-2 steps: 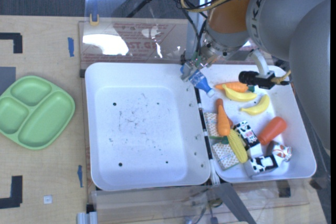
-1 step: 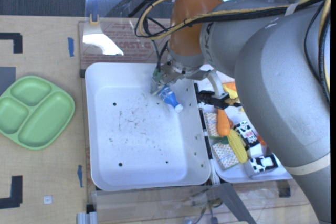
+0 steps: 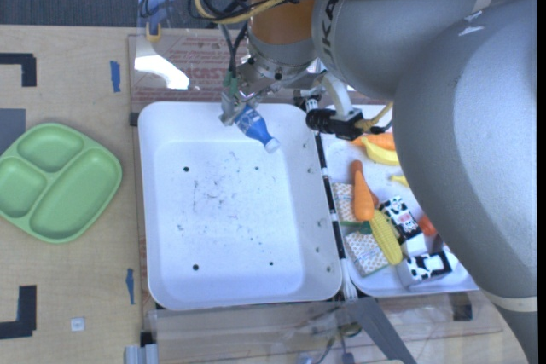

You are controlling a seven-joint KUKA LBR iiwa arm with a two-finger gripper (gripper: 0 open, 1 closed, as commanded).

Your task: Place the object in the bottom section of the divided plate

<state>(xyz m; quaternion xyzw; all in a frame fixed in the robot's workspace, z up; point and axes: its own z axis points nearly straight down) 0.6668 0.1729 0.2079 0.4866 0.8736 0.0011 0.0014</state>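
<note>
A green divided plate (image 3: 58,182) lies on the wooden bench at the left, with two small sections at its top and left and one long section along its lower right. My gripper (image 3: 233,105) hangs over the far edge of the left white bin (image 3: 171,268), well to the right of the plate. It is shut on a small blue bottle (image 3: 253,127) with a white cap. The bottle slants down to the right from between the fingers, its cap end above the bin floor.
The right bin (image 3: 444,281) holds several toys: a carrot (image 3: 363,193), a corn cob (image 3: 386,236), a yellow banana-like piece (image 3: 381,149) and black-and-white items. The big grey arm covers the upper right. Bare bench lies between the plate and the left bin.
</note>
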